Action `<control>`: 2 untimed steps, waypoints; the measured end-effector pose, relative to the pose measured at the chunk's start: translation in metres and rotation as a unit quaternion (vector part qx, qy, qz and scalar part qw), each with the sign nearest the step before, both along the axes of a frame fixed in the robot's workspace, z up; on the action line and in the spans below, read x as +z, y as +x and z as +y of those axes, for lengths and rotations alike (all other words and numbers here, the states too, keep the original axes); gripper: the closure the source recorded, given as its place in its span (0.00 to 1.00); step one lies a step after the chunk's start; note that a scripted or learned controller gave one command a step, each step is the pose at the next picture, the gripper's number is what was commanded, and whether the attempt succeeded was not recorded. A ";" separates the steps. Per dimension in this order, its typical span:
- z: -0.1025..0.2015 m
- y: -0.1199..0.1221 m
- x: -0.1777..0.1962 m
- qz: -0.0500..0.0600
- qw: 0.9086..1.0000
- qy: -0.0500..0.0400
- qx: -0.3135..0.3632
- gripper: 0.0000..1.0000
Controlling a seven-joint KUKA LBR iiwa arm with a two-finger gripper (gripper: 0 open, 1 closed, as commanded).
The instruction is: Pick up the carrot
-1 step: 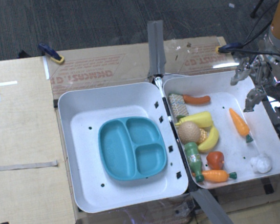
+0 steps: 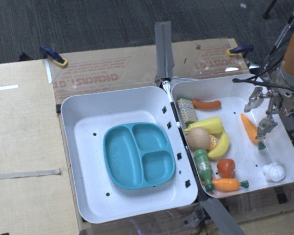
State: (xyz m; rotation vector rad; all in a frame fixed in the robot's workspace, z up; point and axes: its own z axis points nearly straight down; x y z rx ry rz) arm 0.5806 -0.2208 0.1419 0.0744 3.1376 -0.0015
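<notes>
Two carrots lie in the right bin (image 2: 229, 83). One carrot (image 2: 248, 126) is orange with a green tip pointing down and lies slantwise near the bin's right side. The other carrot (image 2: 226, 185) lies along the front wall, its green tip to the right. My gripper (image 2: 259, 112) hangs over the right side of the bin, just right of the slanted carrot. It is open, with one finger (image 2: 252, 98) above the carrot's upper end and the other near its lower end. Nothing sits between the fingers.
The right bin also holds a red sausage (image 2: 206, 104), corn (image 2: 187, 111), bananas (image 2: 214, 126), a brown ball (image 2: 197, 138), a green bottle (image 2: 203, 166), a tomato (image 2: 225, 167) and a white garlic (image 2: 274, 171). A blue divided plate (image 2: 140, 155) lies in the left bin (image 2: 81, 150).
</notes>
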 end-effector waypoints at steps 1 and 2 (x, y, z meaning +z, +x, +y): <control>0.000 0.008 -0.049 0.000 0.999 0.000 0.037 0.00; 0.001 0.011 -0.037 -0.004 0.999 -0.002 0.039 1.00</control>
